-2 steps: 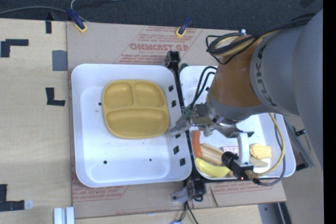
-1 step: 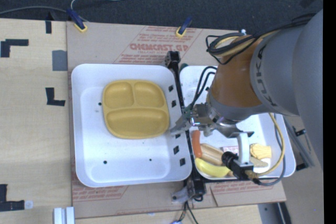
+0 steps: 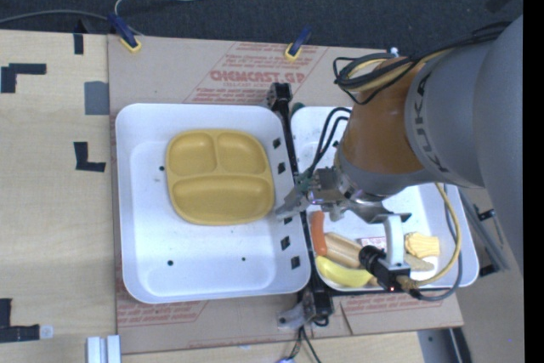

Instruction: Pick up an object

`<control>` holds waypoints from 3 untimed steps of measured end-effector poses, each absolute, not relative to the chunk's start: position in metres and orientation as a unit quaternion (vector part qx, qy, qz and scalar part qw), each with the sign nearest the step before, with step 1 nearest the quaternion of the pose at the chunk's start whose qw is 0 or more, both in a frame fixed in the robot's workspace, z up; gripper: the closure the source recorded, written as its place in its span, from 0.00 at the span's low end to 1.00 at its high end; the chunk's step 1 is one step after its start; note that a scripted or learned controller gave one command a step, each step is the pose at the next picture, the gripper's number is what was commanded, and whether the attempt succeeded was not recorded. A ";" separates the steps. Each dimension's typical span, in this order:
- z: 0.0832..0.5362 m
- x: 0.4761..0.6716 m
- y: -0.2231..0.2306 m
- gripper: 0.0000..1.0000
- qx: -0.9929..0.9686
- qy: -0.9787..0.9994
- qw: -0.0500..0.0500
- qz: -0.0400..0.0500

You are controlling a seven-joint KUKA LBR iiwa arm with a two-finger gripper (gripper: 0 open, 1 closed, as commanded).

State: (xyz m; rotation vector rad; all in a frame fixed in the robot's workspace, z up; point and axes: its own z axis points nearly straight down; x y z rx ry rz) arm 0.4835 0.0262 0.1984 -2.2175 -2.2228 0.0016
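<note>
Hand (image 3: 316,193) hovering at right bin's (image 3: 422,208) left wall, lower right of frame; grip state: cannot tell. Orange toy piece (image 3: 318,232) and banana (image 3: 342,274) lying packed beneath, risking wall collision or double grab.

we see a pale bench (image 3: 51,208) bearing a cardboard sheet (image 3: 229,76). on the sheet lies the left bin (image 3: 204,263), with the right bin (image 3: 425,207) just beside it. black tape marks (image 3: 85,157) lie left of the left bin.

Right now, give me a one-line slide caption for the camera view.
KUKA arm over the right bin of toy food; a yellow divided plate lies in the left bin.
</note>
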 end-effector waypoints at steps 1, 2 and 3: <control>0.198 0.483 0.026 0.00 -0.706 -0.708 0.001 0.001; 0.198 0.483 0.026 0.00 -0.706 -0.708 0.001 0.001; 0.198 0.483 0.026 0.00 -0.706 -0.708 0.001 0.001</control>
